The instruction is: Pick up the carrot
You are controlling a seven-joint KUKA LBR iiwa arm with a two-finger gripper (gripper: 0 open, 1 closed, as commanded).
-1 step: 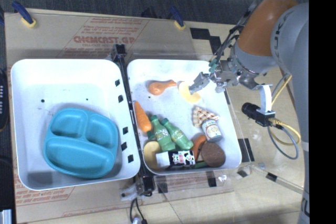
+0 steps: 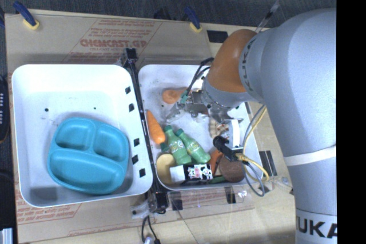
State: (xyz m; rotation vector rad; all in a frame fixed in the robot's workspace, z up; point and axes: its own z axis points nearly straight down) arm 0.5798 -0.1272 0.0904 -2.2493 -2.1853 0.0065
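Observation:
The carrot [image 2: 154, 127] is a slim orange stick lying along the left wall of the right bin [image 2: 150, 78], pointing up and away. My gripper [image 2: 182, 107] hangs low over the middle of that bin, just right of and slightly above the carrot's upper end. The view shows nothing held in it. The grey arm with its orange band [image 2: 227, 66] reaches in from the right and hides the bin's right side.
An orange rounded item [image 2: 171, 94] lies just above the gripper. Two green bottles [image 2: 186, 147] sit right of the carrot's lower end, with a yellow piece [image 2: 164, 162], a black-and-white carton [image 2: 197, 172] and a brown ball [image 2: 231, 170] below. The left bin [image 2: 34, 83] holds a blue divided plate [image 2: 88, 155].

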